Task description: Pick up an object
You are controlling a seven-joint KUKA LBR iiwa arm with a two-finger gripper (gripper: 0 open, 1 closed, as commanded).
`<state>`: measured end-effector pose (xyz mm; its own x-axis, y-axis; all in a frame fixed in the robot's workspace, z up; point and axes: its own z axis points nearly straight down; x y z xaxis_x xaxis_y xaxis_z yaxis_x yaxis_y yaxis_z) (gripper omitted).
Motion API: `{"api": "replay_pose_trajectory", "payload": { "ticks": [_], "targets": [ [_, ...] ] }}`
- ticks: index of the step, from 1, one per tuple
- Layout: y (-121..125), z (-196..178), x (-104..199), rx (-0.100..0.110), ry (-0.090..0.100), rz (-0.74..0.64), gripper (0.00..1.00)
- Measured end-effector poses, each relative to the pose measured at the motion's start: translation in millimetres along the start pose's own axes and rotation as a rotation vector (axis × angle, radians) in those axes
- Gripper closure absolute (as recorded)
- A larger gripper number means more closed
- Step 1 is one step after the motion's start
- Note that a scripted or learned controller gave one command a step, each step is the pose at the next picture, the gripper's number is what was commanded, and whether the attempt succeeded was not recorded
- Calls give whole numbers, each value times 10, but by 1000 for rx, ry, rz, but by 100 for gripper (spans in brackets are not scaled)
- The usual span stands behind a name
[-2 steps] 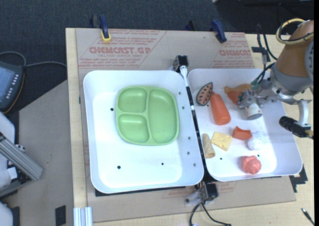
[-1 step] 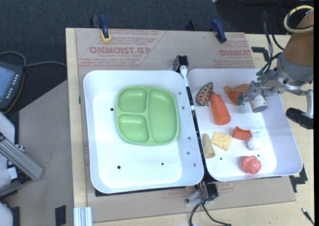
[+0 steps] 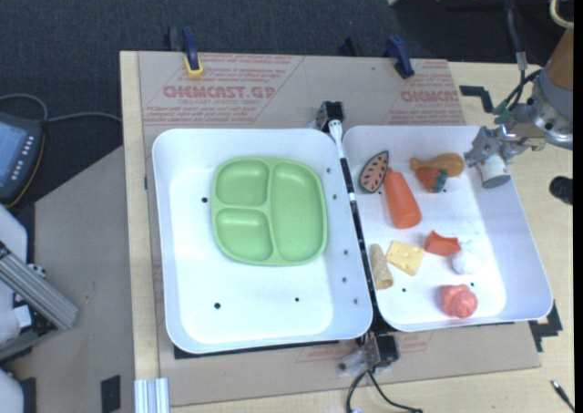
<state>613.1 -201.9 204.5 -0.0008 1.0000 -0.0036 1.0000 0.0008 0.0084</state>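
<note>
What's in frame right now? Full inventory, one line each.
left bin: 1, white, left half of bench
right bin: 1, white, right half of bench
divided plate: 1, green, in left bin
watermelon slice: 1, red and green, right bin, upper left
carrot: 1, orange, right bin, beside the slice
cheese wedge: 1, yellow, right bin, centre
round red item: 1, right bin, lower edge
clamps: 2, blue, bench's far edge
claw: 1, grey, over right bin's upper right corner

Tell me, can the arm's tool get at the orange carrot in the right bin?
Probably yes. The tool sits above the right bin's far corner, and the carrot lies uncovered with nothing stacked on it.
</note>
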Motion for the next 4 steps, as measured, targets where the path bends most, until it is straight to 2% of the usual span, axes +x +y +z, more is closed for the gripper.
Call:
{"api": "replay_pose_trajectory", "payload": {
  "ticks": [1,3,4],
  "targets": [
    [12,-223,-4,3,1,0,100],
    [-553,-358,912,12,6,-4,100],
    [-778,-106,1301,13,6,-2,100]
  ]
}}
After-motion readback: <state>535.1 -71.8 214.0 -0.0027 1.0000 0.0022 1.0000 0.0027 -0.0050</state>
